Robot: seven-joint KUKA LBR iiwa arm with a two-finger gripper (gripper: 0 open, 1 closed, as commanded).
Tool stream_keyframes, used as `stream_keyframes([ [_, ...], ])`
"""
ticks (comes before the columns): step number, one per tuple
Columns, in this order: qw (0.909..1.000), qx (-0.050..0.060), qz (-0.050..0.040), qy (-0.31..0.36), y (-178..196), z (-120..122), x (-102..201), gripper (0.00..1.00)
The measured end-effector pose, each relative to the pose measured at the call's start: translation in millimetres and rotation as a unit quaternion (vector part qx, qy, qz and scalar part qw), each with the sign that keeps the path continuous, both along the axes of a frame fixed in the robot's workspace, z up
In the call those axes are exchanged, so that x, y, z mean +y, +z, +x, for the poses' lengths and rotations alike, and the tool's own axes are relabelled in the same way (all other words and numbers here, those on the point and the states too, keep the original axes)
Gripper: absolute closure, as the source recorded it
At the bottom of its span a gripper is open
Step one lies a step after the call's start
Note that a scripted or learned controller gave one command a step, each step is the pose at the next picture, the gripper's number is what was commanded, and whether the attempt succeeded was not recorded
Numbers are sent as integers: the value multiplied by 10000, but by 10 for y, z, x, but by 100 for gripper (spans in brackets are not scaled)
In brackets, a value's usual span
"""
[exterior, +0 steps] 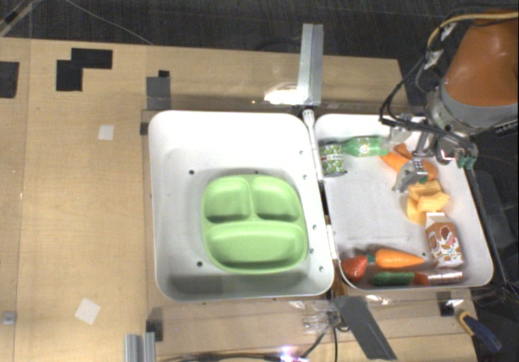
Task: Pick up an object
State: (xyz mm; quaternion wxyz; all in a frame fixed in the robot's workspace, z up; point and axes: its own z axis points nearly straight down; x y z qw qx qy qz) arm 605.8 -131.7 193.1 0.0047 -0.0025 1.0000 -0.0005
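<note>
Carrot (pixel 399 257) lies below the end effector (pixel 413 175), which hangs open just above cheese (pixel 423 198).

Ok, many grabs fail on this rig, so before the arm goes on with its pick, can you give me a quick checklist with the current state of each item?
1. Gripper over the right bin: ok.
2. Yellow cheese wedge close under the gripper: ok.
3. Finger opening: cannot tell.
4. Anything held between the fingers: cannot tell.
5. Neighbours crowd the target, juice carton touching below: not ok.
6. Green plate lies apart in the left bin: ok.
</note>
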Motion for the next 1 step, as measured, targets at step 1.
stream_keyframes([
  [1,9996,-23,-3,-286,-952,-329,-174,0],
])
